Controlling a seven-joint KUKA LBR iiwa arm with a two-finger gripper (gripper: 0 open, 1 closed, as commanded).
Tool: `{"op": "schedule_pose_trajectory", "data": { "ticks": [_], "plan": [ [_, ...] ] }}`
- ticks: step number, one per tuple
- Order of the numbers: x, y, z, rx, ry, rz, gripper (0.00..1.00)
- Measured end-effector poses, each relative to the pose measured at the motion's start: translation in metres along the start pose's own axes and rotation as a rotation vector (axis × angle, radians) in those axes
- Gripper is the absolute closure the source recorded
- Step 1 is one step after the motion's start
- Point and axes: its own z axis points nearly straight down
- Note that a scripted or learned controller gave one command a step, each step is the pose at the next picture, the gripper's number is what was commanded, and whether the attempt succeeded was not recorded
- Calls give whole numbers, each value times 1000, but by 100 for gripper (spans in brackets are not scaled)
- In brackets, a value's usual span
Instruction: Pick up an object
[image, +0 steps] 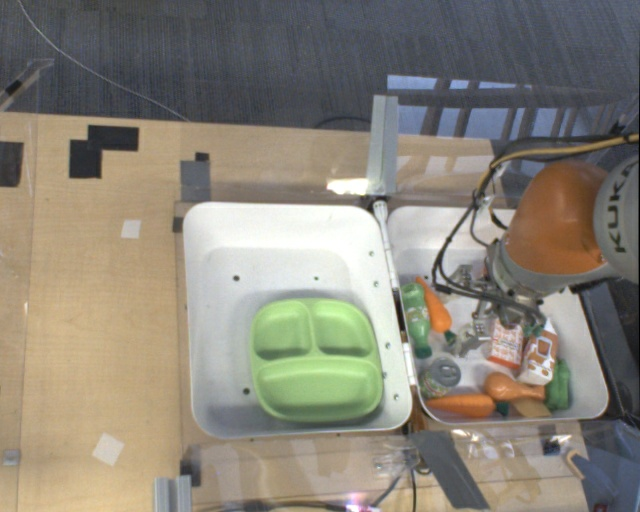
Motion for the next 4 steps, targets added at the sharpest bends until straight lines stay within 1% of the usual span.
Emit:
{"op": "schedule_pose_trajectory", "data": {
  "ticks": [1,2,3,4],
  "plan": [
    [-5,23,0,2,-1,-72,0],
    [-25,25,1,0,2,-21,0],
    [-21,27,1,2,3,183,0],
    [-60,23,3,2,4,262,0]
  ]
}}
